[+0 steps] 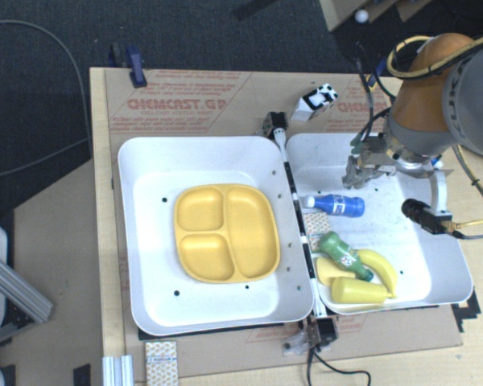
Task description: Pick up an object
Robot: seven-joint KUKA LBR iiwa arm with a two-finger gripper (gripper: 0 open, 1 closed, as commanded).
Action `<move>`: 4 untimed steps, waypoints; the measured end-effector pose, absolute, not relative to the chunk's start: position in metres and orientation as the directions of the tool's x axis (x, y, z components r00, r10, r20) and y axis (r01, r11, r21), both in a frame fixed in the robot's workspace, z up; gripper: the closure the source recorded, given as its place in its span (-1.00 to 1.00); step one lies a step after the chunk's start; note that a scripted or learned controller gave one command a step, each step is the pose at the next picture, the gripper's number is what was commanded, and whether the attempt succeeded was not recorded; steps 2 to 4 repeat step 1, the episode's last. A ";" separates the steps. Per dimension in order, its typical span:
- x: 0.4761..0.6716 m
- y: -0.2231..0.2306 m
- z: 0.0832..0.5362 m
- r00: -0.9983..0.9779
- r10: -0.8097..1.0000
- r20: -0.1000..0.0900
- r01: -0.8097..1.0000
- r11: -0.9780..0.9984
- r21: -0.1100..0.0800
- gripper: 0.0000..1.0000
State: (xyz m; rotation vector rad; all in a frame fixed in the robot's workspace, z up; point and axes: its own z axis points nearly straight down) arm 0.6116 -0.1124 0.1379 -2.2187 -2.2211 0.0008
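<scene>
In the right bin (443, 256) a blue bottle (336, 206) with a white cap lies on its side near the left wall. A green bottle (343, 255), a banana (384, 268) and a yellow cup-like piece (356, 291) crowd the front left corner. My gripper (359, 175) hangs over the back of the right bin, just behind and slightly right of the blue bottle, apart from it. Nothing shows between its fingers.
The left bin (145, 215) holds a yellow divided plate (225, 233). A central divider (294, 207) separates the two bins. A black-and-white object (318, 100) and a black clip (274, 123) sit on the cardboard behind the bins. A black part with a cable (423, 214) hangs over the right bin.
</scene>
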 end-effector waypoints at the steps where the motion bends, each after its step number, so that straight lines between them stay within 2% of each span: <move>1: 0.612 -0.113 0.138 -0.001 1.000 0.001 1.000 0.001 -0.002 -1.00; 4: 0.612 -0.113 0.138 -0.001 1.000 0.001 1.000 0.001 -0.002 -1.00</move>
